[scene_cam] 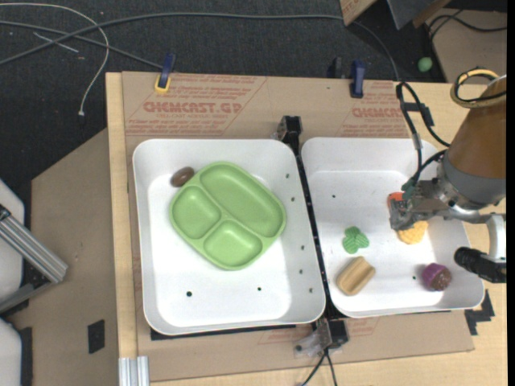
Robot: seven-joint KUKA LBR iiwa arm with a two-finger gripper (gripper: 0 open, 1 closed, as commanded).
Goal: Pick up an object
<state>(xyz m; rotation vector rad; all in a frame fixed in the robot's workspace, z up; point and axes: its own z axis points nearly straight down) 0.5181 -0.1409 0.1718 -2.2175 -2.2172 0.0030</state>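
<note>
The arm (481,147) is reaching in over the right bin (338,167), wrist pointing down. The gripper (402,213) is hanging low near the bin's right side, directly over a yellow object (414,233), which is lying on the bin floor. The gripper's lower end is overlapping the top edge of that object; whether it is touching cannot be judged. Finger state: cannot tell, the tips are too dark and small to read.

Other items, placed relative to the yellow object:
- green leafy piece (355,240) lying to its left, apart from it
- tan bread roll (355,276) lying below-left, just below the green piece
- purple round item (436,277) lying below-right, near the bin's corner

The left bin (161,296) is holding a green divided plate (228,215), with a small brown item (183,176) sitting just beside the plate's upper-left edge.
</note>
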